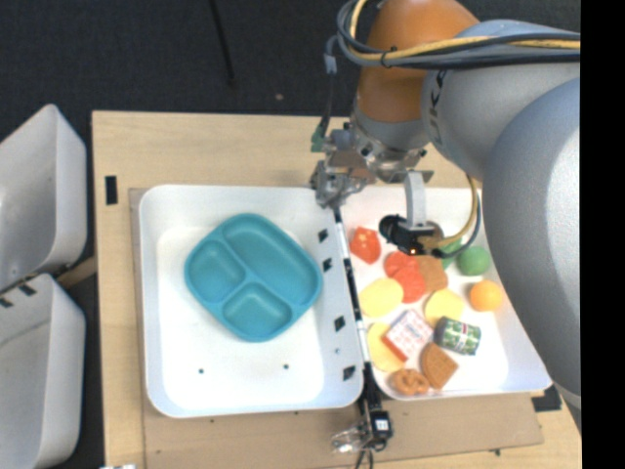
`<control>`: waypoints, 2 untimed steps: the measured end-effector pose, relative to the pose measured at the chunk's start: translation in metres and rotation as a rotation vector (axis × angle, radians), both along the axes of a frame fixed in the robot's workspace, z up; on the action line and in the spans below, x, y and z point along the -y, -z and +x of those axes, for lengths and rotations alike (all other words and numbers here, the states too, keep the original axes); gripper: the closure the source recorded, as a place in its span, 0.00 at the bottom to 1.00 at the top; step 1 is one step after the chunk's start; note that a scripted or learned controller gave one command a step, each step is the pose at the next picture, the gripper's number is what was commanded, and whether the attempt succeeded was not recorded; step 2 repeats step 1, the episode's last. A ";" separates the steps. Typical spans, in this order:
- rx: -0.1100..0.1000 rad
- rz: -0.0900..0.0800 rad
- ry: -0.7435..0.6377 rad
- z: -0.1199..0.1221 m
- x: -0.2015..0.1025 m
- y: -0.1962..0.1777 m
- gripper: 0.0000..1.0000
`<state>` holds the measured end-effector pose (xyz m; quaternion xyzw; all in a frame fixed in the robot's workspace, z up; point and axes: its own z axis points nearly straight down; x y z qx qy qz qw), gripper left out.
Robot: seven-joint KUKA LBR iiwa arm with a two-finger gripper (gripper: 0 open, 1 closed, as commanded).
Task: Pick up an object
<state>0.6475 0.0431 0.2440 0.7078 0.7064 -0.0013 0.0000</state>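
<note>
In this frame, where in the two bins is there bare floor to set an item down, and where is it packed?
Left white bin: bare floor in front of the teal divided plate, along the near wall, plus a strip by its left wall. Right white bin: crowded, with toy food from the red piece down to the green can.

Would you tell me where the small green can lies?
The small green can lies in the right white bin, near its front, beside the red-and-white box.
</note>
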 end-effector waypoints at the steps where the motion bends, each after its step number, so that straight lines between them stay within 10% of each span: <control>1: 0.002 0.000 -0.003 0.010 -0.007 0.014 1.00; 2: 0.002 0.000 -0.003 0.010 -0.007 0.014 1.00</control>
